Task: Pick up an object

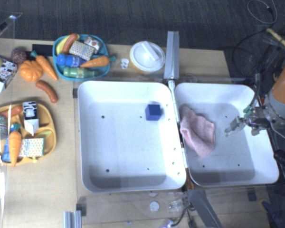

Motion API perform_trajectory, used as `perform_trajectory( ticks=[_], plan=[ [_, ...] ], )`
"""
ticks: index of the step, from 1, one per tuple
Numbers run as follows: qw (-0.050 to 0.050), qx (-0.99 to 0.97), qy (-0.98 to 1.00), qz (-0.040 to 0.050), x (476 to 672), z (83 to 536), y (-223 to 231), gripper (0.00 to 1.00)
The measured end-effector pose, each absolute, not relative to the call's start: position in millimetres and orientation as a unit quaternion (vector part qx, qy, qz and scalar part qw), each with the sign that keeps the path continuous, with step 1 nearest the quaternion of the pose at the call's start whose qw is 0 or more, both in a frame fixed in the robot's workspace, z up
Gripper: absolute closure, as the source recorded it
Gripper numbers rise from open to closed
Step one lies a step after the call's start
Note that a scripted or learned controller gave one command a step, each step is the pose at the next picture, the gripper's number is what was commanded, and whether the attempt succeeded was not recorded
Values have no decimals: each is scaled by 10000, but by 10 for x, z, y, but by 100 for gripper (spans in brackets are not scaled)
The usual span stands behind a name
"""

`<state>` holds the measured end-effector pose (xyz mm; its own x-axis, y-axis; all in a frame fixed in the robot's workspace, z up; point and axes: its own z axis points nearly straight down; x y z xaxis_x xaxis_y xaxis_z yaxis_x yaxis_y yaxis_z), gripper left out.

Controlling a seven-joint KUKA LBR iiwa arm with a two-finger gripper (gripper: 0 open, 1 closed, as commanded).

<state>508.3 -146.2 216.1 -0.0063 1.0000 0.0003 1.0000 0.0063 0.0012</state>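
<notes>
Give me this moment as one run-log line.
gripper: over right bin, nothing held | pink cloth: right bin, left side | blue block: left bin

Arm reaching in from right, hand [235, 126] pointing left

Soft, rumpled pink cloth [198, 135] lies in a smooth white plastic bin [256, 175]; at nine o'clock, a matt blue block [153, 111]; the bench [42, 184] looks like pale wood.

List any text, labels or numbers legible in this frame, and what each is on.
None can be read.
Small printed box in the blue bowl: print too blurred.
Black-and-white carton on the yellow plate: markings too small.
Patterned carton at the far left: illegible.
</notes>
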Motion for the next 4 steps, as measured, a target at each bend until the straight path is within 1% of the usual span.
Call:
perform_trajectory(
  ticks=[1,2,3,4],
  plan=[
    [9,7232,6907,10,5380,979,-1151,0],
    [61,6890,7247,43,5511,909,-860,0],
    [91,6885,7251,68,5537,1031,-854,100],
    [19,5819,8132,11,6135,1855,-690,100]
  ],
)
